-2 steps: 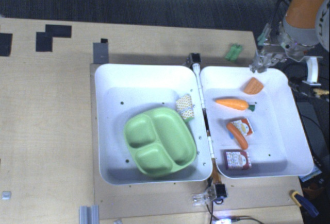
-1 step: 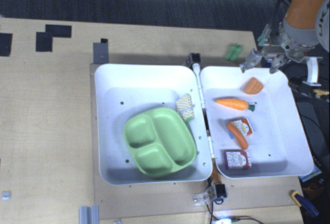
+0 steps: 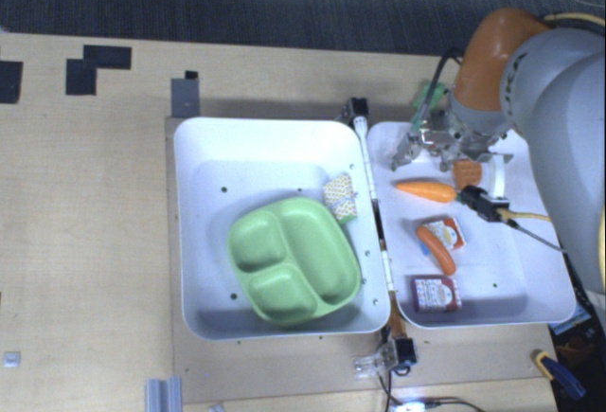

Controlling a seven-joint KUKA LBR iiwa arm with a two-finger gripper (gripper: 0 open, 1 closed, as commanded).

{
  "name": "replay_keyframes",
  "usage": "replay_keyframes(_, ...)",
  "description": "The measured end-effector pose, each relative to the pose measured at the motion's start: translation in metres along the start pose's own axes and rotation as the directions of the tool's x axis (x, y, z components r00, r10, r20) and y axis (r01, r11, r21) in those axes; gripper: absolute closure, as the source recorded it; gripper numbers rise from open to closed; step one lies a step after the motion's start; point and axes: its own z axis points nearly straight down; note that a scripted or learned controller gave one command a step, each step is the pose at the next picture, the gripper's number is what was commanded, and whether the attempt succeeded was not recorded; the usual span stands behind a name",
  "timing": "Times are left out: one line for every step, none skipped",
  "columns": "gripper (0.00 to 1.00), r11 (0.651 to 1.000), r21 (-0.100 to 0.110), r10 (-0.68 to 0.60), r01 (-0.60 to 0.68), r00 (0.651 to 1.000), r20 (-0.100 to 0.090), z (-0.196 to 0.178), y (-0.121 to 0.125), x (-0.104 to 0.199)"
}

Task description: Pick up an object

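Hovering over the far end of the right white bin (image 3: 530, 306), the two-finger gripper (image 3: 431, 147) has fingers too blurred to tell their state. Just below lies an orange plastic carrot (image 3: 426, 191); a green divided plate (image 3: 294, 259) fills the left bin (image 3: 204, 211).

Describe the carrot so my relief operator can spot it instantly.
Look in the right bin of the two white ones. Near its top, just below the gripper, lies the carrot, sideways. It is plain orange and tapered, unlike the red-and-white hot dog below it and the dark packet lower still.
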Motion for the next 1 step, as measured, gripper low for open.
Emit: replay_keyframes(1.00, 1.000, -0.003, -0.003, 0.003, 1.000, 0.000, -0.0112, 0.0012, 0.0005)
